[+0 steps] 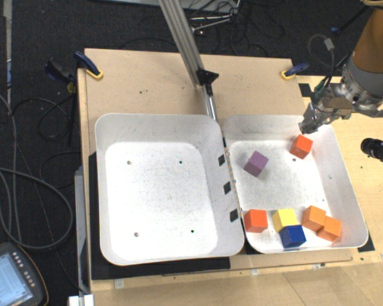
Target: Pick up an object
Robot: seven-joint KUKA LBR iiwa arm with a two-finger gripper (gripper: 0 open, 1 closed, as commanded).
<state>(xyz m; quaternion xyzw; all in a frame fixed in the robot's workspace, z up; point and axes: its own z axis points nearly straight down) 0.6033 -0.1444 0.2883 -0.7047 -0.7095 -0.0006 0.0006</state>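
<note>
My gripper (308, 125) hangs over the far right part of the right bin (345, 183). An orange cube (301, 146) sits just below its tip, near the bin's back wall; I cannot tell whether they touch. A purple cube (256, 163) lies left of it. Along the near wall sit a red-orange cube (256, 220), a yellow cube (284, 218), a blue cube (293, 236) and two orange blocks (322, 222).
The left bin (108, 171) stands beside the right one, their rims meeting in the middle. A slanted metal pole (182, 34) rises from the bench's far side. Blue-and-yellow clamps (86, 65) grip the board's back corners.
</note>
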